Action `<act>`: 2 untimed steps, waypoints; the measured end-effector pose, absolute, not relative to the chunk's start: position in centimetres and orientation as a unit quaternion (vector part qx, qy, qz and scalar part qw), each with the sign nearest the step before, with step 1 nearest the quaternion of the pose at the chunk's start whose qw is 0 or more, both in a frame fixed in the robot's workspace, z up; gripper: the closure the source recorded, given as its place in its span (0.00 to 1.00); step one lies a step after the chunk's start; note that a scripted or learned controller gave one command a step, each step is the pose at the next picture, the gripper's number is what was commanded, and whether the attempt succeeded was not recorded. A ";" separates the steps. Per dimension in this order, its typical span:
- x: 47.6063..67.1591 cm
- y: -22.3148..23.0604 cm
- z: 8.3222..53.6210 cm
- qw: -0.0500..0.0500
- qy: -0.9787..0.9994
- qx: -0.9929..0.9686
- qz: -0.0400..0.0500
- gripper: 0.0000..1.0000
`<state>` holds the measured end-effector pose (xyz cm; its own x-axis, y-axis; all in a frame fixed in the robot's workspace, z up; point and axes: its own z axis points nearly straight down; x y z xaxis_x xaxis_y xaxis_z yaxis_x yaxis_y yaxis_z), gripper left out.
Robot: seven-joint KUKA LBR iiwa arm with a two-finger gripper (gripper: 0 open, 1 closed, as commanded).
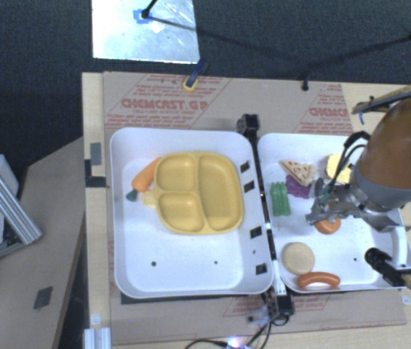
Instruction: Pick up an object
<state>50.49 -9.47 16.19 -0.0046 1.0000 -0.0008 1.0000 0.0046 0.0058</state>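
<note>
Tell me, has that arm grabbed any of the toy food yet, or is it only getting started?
Nothing looks picked up yet. The gripper is low in the right bin, right above a small orange piece; whether it grips that piece cannot be told. The bun, sausage and green piece lie untouched. Left to do: a firm grasp and a lift.

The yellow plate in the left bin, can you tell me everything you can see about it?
The yellow plate looks like smooth plastic, a rounded square split into three compartments by raised ridges. It lies flat, right side up, near the middle of the left bin. An orange carrot rests against its left edge. The compartments look bare.
</note>
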 end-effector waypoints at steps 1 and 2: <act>50.1 -10.4 21.7 0.003 0.708 0.706 0.002 1.00; 50.3 -10.4 22.5 0.001 0.709 0.706 0.001 1.00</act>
